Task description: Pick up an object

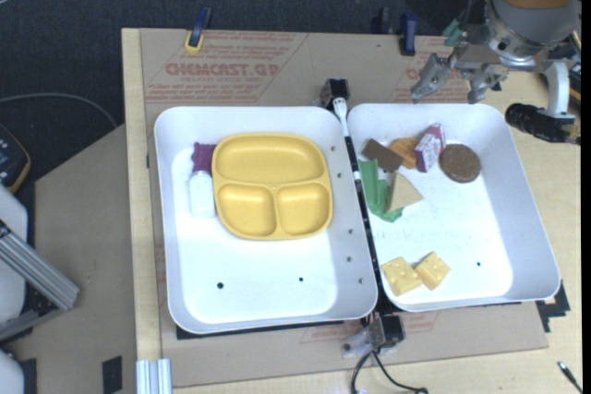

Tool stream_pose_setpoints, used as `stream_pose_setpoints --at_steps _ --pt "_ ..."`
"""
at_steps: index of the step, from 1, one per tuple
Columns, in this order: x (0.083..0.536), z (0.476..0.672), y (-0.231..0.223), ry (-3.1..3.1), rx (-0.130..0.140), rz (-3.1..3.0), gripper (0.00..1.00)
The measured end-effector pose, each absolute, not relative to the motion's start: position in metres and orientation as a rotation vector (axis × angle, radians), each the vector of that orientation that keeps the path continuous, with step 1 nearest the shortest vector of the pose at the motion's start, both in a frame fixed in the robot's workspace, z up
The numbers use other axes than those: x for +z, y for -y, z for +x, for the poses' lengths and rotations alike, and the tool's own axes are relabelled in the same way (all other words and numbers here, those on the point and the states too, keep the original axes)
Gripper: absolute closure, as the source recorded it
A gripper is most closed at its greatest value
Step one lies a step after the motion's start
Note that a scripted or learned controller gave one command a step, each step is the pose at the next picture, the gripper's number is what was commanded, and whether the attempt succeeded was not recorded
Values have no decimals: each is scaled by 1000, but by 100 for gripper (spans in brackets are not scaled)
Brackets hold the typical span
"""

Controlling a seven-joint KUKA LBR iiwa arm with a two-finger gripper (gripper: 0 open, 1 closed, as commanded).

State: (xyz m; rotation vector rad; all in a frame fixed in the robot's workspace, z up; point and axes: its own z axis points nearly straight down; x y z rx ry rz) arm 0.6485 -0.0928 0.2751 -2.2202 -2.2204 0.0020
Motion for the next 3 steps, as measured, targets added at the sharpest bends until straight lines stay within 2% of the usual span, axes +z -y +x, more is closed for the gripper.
stream_pose_setpoints --at_steps 2,3 --pt "173 633 104 2216 8 -2217 0" --pt "114 638 97 2218 6 -2216 0"
